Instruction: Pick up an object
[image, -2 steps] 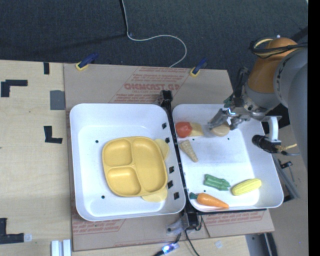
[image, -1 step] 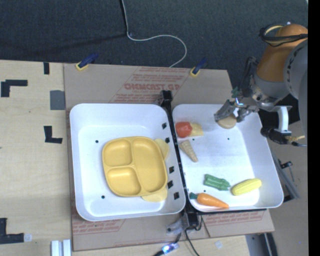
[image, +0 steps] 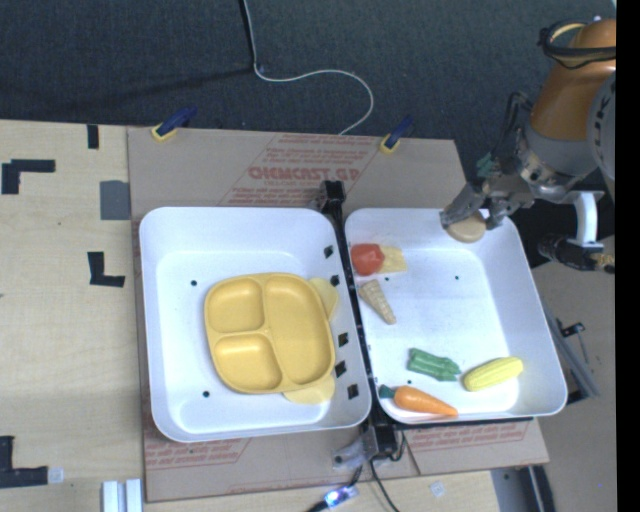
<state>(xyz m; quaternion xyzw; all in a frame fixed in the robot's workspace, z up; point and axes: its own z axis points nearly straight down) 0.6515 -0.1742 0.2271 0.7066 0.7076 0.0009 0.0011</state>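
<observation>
tool (image: 468, 217) gripping tan object (image: 466, 230)

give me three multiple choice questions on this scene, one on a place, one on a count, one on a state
1. Where does the yellow divided tray lie?
A. in the left bin
B. in the right bin
C. on the cardboard

2. How many compartments does that tray have?
A. two
B. three
C. five

3. What is between the fingers of the hand?
A. the carrot
B. the corn cob
C. a small tan object

Key: 1 A, the tray rests on the floor of the left bin. 2 B, two hollows above and one below. 3 C, the tan object sits at the fingertips over the right bin's far corner, while carrot and corn cob lie near the bin's front.
</observation>
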